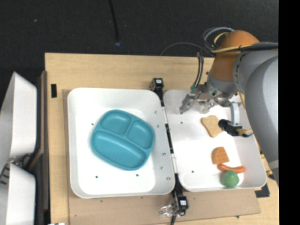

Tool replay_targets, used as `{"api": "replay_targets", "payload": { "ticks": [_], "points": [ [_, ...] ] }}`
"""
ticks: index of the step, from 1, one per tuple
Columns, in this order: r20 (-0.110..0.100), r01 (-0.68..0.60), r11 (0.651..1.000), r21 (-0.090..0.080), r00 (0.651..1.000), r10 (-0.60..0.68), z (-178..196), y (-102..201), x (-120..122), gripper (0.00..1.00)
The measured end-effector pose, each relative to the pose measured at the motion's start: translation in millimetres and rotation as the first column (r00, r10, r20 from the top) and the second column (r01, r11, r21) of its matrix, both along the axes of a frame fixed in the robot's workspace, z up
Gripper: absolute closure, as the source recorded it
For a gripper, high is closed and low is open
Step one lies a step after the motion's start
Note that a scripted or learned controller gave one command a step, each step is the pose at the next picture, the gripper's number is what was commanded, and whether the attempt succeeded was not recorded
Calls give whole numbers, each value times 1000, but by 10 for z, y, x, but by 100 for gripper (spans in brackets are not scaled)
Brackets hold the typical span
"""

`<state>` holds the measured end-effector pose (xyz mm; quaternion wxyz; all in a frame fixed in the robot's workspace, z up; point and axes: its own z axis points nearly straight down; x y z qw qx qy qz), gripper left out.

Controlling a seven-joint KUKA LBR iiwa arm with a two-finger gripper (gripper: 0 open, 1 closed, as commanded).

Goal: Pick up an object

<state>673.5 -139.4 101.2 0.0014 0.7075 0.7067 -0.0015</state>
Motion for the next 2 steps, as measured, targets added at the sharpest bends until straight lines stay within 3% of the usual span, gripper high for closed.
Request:
{"api": "replay_targets", "payload": {
  "ticks": [1,2],
  "points": [
    [4,-1,1000,-2,1000,1,129,-9,13,100],
    [9,-4,1000,4,1000,4,778,26,57,100]
  ]
}}
